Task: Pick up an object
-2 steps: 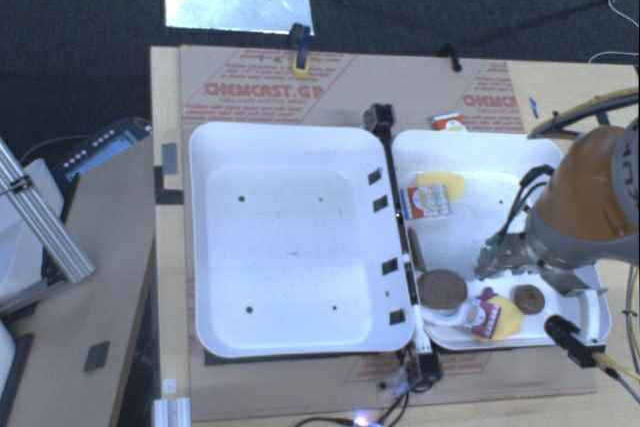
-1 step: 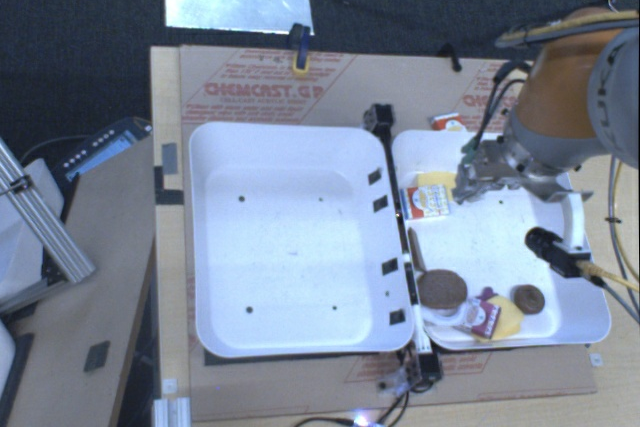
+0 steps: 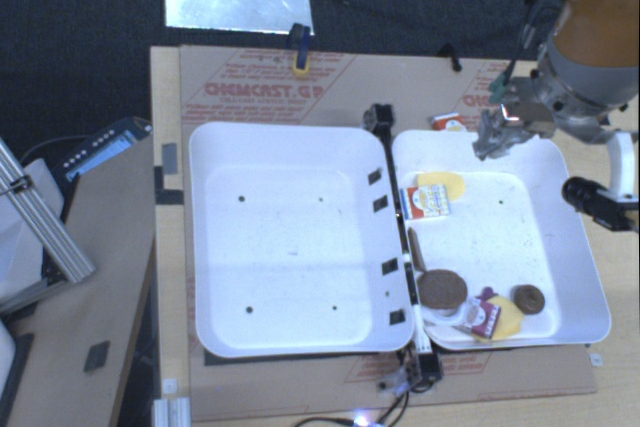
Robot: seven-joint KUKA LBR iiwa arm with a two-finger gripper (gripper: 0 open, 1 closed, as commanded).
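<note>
end effector (image 3: pixel 497 137) positioned over the far edge of the right bin (image 3: pixel 560 245); finger state cannot be told. nothing visibly between the fingers.

candidate objects, all lying in the right bin:
- red-and-white packet (image 3: pixel 426 202), flat, near the bin's left wall, touching a yellow piece (image 3: pixel 443 183) just behind it.
- brown round disc (image 3: pixel 441 289), near the front left corner.
- small brown ring (image 3: pixel 528 299), toward the front, apart from the disc.
- red-and-white carton (image 3: pixel 484 317) resting on a pale yellow piece (image 3: pixel 508 318), between disc and ring.

left bin (image 3: pixel 290 235) adjacent, on the bench (image 3: pixel 250 85).
</note>
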